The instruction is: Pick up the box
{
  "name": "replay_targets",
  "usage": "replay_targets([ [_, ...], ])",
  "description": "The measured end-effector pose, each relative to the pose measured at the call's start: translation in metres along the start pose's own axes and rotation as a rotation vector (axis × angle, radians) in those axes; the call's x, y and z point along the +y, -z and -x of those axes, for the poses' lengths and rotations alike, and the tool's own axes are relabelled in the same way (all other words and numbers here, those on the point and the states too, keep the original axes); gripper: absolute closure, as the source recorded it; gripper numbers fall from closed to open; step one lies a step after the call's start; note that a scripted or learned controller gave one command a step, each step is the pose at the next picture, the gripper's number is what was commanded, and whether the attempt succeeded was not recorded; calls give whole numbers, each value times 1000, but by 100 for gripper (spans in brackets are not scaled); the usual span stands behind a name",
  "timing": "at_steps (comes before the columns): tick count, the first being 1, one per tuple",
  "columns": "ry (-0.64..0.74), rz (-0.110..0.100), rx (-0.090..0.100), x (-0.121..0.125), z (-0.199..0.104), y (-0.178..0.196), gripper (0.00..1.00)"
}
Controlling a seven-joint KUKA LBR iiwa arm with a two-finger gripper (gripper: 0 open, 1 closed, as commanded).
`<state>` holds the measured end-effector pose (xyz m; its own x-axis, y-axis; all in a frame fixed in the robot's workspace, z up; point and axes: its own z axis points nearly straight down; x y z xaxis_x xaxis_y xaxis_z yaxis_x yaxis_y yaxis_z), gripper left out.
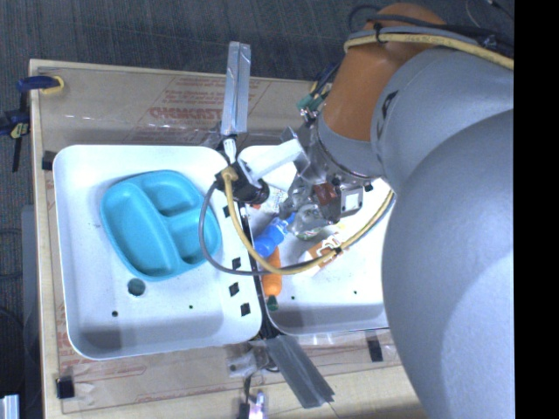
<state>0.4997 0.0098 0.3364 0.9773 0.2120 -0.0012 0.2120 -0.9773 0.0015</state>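
Note:
My gripper (303, 218) reaches down into the right bin (349, 308), near its left wall, with the grey arm and orange band covering most of that bin. A small brown boxy shape (326, 197) shows close against the gripper; I cannot tell whether it is the box or whether it is held. Just left of and below the gripper lies a blue object (270, 238), and below that an orange one (272, 282) with a small green piece (271, 304) at its end.
The left bin (79, 321) holds a blue divided tray (160, 221) and a small dark green disc (135, 287). A ridge with black markers (240, 278) separates the two bins. The arm hides the right bin's right half.

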Motion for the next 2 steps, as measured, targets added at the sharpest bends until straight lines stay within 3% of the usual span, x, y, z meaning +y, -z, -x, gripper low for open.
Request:
replay_targets([
  [1, 111, -5, -4, 36, 32, -42, 100],
  [2, 258, -4, -1, 58, 18, 50, 100],
])
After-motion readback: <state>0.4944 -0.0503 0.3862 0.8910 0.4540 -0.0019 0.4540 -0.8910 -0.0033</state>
